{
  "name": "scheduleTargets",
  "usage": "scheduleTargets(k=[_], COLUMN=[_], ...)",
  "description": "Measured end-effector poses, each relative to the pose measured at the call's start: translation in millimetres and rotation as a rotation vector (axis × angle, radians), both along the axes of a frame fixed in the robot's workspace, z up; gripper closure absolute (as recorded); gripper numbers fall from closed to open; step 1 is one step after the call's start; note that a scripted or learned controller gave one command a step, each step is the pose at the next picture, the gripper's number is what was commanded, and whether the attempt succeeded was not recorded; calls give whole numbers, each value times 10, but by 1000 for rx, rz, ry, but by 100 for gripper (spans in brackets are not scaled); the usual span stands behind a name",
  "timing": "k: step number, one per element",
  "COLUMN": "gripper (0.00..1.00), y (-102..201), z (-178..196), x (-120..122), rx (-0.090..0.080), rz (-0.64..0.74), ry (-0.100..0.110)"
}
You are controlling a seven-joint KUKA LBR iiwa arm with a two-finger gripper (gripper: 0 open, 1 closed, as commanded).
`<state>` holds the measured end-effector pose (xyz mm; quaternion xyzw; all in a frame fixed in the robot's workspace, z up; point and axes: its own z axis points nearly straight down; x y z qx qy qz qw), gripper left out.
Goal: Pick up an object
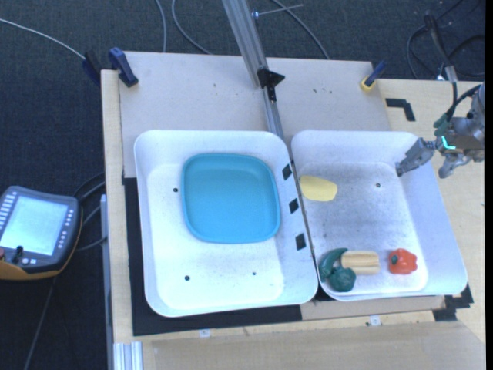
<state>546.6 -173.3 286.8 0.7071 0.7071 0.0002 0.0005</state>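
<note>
The right bin (431,206) holds a yellow lemon-like piece (318,188) near its left wall. Along its front edge lie a green pepper (337,269), a tan bread-like block (360,262) and a red pepper (401,261). My gripper (433,162) hangs at the bin's far right rim, well away from all of them. Its two fingers are spread apart with nothing between them. A blue square plate (231,197) lies in the left bin (158,230).
A slanted metal rail (250,33) runs from the top down to the divide between the bins. Blue (123,65) and yellow (372,75) clamps sit at the board's back corners. A teach pendant (35,230) lies on the floor at left, with cables around.
</note>
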Motion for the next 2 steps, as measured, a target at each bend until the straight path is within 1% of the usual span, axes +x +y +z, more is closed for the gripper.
scheduleTargets(k=[1, 2], gripper=[0, 0], y=[0, -21], z=[-1, -579], x=[0, -88], rx=[0, 1], rz=[0, 0], ry=[0, 5])
